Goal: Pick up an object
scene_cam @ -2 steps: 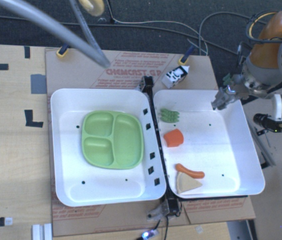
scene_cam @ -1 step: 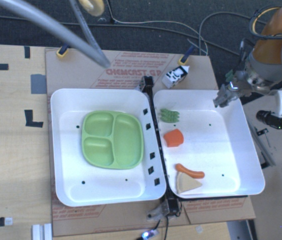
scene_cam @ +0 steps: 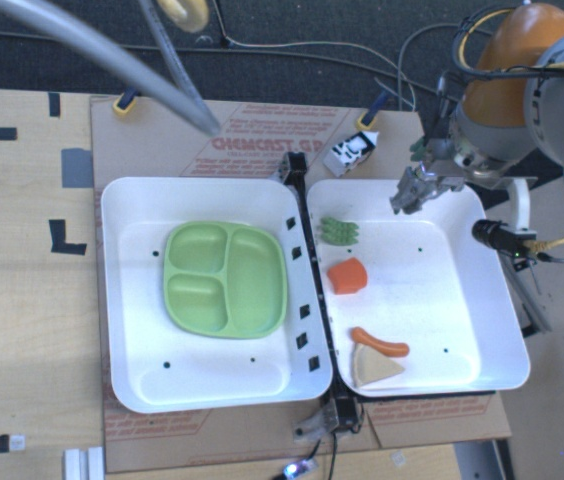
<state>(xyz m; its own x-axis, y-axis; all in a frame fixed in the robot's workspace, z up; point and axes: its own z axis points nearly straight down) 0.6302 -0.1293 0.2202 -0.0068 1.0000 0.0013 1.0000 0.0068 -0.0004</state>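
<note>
While the gripper (scene_cam: 409,196) hovers above the right bin's (scene_cam: 462,298) far edge, holding nothing, the orange block (scene_cam: 348,276) near the divider looks light, stiff and easiest to pinch across its flat sides.

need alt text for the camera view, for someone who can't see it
The gripper hangs over the back edge of the right bin, which holds a green leafy piece, an orange block, a sausage and a pale wedge. The left bin holds a green divided plate.
</note>
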